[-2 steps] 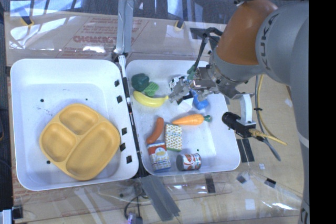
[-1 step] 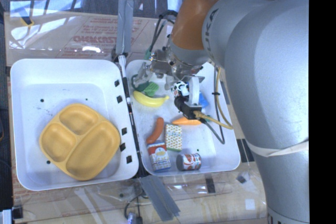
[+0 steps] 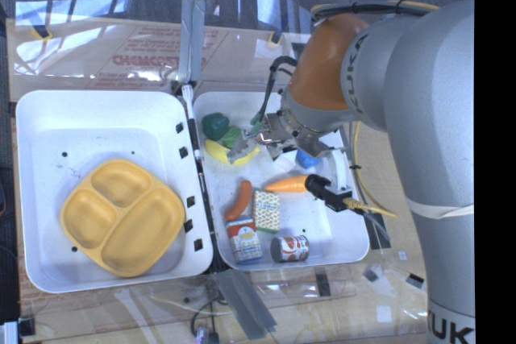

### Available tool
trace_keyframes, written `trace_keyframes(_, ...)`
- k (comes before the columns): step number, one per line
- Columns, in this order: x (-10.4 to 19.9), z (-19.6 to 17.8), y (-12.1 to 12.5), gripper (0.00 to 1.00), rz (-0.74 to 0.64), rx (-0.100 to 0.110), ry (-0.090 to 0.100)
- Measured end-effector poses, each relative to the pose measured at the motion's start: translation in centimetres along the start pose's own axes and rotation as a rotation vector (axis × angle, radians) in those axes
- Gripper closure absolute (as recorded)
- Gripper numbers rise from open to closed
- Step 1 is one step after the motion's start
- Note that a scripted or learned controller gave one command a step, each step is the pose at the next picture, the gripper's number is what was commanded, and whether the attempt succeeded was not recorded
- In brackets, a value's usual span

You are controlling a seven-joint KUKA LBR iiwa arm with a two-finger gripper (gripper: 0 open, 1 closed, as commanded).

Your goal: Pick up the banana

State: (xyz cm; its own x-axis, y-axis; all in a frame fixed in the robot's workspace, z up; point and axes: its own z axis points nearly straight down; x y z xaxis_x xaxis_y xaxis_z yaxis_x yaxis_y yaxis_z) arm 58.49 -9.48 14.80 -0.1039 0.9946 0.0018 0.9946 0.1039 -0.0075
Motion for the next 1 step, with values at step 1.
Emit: trace_keyframes(1,-0.39,5.23,3.26,0.0,-0.115,-0.008,-0.002)
